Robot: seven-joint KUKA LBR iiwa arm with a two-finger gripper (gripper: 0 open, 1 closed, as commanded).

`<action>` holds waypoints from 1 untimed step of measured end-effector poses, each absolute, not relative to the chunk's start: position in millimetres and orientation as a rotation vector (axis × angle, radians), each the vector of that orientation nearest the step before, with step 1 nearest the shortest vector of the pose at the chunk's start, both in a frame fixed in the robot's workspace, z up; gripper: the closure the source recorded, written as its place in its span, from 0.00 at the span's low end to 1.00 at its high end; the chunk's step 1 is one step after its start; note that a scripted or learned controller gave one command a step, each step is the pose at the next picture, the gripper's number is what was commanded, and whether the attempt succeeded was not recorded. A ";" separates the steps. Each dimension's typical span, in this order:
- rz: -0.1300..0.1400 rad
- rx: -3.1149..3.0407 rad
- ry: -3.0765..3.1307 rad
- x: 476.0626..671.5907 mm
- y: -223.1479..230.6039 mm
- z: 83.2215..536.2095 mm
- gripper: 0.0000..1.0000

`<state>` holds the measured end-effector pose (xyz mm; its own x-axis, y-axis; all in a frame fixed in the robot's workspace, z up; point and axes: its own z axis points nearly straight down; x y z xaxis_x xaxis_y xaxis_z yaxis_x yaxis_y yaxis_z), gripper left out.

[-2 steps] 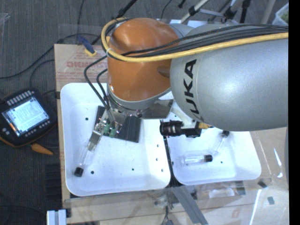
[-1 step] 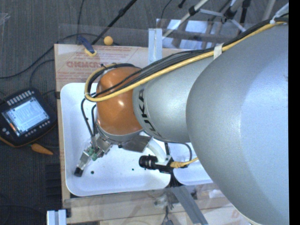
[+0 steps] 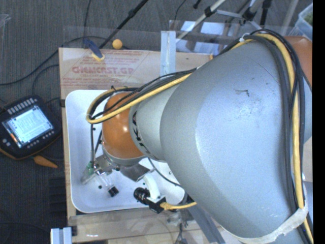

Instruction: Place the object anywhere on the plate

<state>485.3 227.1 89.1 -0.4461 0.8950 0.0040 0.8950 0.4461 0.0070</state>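
Note:
My grey arm [image 3: 228,126] reaches in from the right and covers most of the bench. Its orange band [image 3: 119,128] hangs over the left white bin [image 3: 76,136]. Below the band, the gripper [image 3: 100,174] points down at the near-left part of that bin, low over the floor. A small black object [image 3: 112,190] lies on the bin floor just to the right of and nearer than the gripper, apart from it. A small green piece [image 3: 90,168] shows at the gripper's left side. The arm hides the right bin.
A teach pendant [image 3: 28,126] with a lit screen lies on the floor left of the bench. A cardboard sheet with red lettering [image 3: 111,69] lies behind the left bin, with a yellow ball [image 3: 117,43] beyond it. Yellow and black cables [image 3: 152,85] run along the arm.

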 end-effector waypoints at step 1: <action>0.015 1.592 2.696 488.4 137.6 90.3 0.00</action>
<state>488.4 137.6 90.3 -0.4831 0.8756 -0.0045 0.8755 0.4831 0.0137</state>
